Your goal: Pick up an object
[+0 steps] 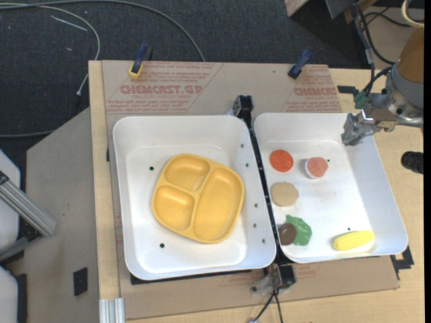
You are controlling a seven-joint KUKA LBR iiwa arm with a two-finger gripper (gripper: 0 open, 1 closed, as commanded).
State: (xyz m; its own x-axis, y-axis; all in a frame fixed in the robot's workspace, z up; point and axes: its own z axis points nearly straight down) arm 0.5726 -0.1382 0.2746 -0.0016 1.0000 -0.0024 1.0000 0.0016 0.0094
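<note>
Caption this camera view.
Gripper above right white bin of small toy foods; yellow divided plastic plate in left bin.

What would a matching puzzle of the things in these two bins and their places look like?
Things:
1. yellow divided plate
2. orange disc
3. yellow corn piece
4. gripper

Places:
A. near right corner of the right bin
B. over the right bin's far right edge
C. middle of the left bin
D. far left part of the right bin

Pairs: 1-C, 2-D, 3-A, 4-B

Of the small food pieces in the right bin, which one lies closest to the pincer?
The pink-and-white round piece, right of the orange disc. It lies nearest the pincer at the bin's far right corner.
</note>
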